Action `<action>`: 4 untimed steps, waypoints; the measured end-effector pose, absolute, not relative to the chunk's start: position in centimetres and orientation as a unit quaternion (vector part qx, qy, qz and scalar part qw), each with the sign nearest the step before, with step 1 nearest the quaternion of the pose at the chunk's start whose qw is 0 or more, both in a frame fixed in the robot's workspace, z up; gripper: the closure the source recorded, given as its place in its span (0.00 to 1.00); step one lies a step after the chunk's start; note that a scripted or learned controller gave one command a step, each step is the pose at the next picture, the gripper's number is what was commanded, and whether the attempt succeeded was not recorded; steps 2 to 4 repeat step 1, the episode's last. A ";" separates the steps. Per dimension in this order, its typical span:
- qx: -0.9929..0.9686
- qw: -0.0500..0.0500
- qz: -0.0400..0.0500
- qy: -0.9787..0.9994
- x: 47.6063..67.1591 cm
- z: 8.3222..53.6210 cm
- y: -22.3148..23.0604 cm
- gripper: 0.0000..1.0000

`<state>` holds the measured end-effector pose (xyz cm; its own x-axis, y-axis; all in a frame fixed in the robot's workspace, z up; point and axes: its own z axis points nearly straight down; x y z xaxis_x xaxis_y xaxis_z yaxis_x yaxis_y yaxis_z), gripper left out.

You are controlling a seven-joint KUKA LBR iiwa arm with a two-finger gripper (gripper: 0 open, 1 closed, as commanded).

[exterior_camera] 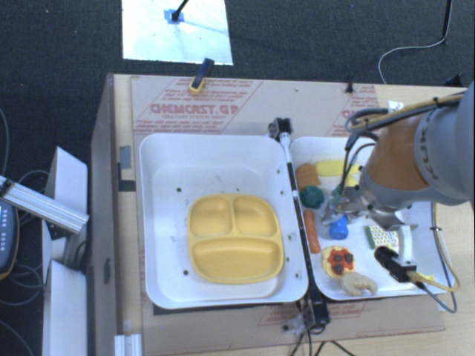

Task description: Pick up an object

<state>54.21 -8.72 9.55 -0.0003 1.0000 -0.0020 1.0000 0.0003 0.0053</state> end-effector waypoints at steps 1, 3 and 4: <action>0.706 0.001 0.001 0.709 55.6 18.5 -2.5 1.00; 0.706 0.001 0.001 0.709 55.6 18.5 -2.5 1.00; 0.706 0.001 0.001 0.709 55.6 18.5 -2.5 1.00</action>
